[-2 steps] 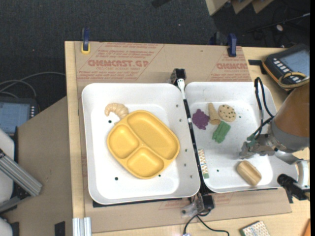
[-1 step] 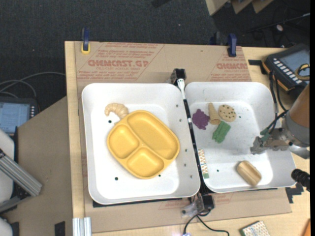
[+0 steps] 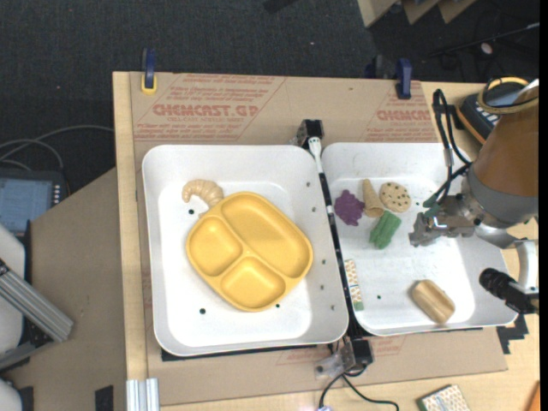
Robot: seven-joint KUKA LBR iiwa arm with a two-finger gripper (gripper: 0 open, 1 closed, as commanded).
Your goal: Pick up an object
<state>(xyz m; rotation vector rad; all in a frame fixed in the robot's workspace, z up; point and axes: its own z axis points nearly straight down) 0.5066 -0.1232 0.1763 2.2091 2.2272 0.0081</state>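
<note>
green object (image 3: 384, 229) lay in the right white bin (image 3: 402, 317) on the cardboard-covered worktop (image 3: 214, 110), just left of the gripper (image 3: 425, 229), whose state i could not tell, dark carpet (image 3: 68, 50) beyond.

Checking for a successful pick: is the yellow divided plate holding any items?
Empty. All three compartments of the yellow divided plate show bare; the croissant lies beside it in the left bin.

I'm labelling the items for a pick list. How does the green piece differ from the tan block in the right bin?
The green piece is green; the tan block is light brown. The green piece lies in the middle of the right bin, next to a purple item and a cone; the tan block lies alone near the front edge. The gripper is nearer the green piece. Both are short, stubby and lie flat, tilted.
</note>
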